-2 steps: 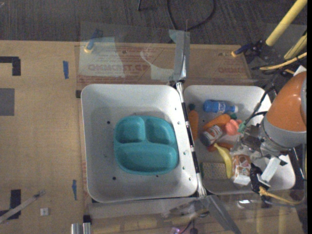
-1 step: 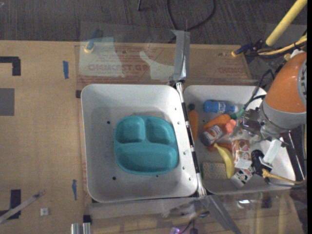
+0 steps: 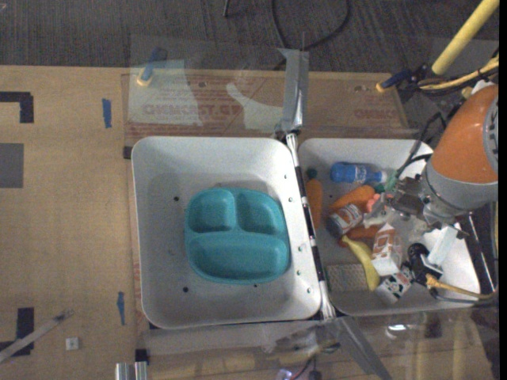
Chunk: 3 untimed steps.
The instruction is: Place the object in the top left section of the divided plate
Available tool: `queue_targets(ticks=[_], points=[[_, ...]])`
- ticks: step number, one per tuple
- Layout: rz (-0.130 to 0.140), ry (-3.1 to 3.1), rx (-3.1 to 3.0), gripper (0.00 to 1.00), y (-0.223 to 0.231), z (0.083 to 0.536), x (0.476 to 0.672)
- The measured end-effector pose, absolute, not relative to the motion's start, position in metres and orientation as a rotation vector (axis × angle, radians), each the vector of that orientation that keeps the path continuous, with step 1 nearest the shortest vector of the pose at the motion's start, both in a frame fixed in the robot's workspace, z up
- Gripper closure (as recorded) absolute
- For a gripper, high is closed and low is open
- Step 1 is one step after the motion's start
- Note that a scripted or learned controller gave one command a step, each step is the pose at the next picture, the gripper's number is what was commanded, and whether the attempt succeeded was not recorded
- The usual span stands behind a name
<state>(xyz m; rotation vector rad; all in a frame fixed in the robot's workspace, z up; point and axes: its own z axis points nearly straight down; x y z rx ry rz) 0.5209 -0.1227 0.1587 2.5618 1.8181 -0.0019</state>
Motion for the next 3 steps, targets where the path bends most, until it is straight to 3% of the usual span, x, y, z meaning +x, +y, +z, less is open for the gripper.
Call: queue_targets(ticks=[1, 2, 3], points=[[0.001, 1.917, 2.489, 0.0, -0.022, 0.185, 0.594], [0.001, 2.153, 2.284, 0.0, -0.021, 0.185, 0.623], [0.001, 2.155, 2.278, 1.0, -0.02, 0.195, 0.624]])
